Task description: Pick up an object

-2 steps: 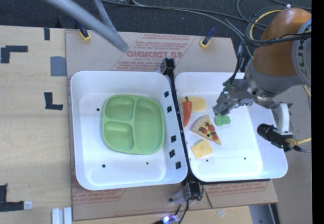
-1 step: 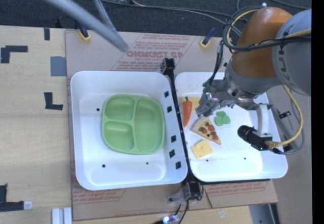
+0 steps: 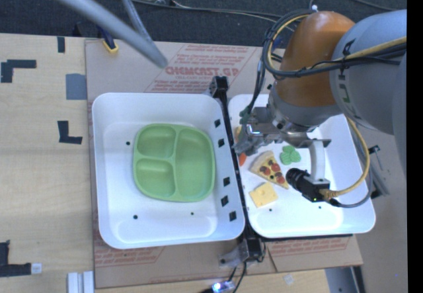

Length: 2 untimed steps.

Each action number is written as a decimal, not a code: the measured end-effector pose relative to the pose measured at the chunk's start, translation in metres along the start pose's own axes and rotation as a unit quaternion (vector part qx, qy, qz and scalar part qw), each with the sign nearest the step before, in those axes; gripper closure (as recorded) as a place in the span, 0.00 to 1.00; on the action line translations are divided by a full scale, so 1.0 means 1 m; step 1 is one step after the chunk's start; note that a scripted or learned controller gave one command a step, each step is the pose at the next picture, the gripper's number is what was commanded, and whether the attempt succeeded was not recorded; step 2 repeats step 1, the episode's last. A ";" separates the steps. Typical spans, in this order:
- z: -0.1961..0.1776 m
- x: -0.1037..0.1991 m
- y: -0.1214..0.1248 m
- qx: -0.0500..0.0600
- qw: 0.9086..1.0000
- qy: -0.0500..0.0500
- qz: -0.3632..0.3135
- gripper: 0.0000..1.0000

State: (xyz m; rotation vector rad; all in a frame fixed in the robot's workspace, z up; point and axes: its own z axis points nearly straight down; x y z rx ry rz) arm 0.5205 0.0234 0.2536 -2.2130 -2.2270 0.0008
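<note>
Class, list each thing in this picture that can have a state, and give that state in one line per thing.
Green divided plate: lying flat in the left bin, compartments bare.
Pizza slice: flat in the right bin.
Yellow cheese piece: flat, just below the pizza slice.
Green toy piece: flat, beside the pizza slice.
Gripper: low over the right bin's left edge.
</note>
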 end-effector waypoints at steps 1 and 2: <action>0.001 0.055 0.003 0.000 1.000 0.000 -0.001 1.00; 0.001 0.055 0.003 0.000 1.000 0.000 -0.001 1.00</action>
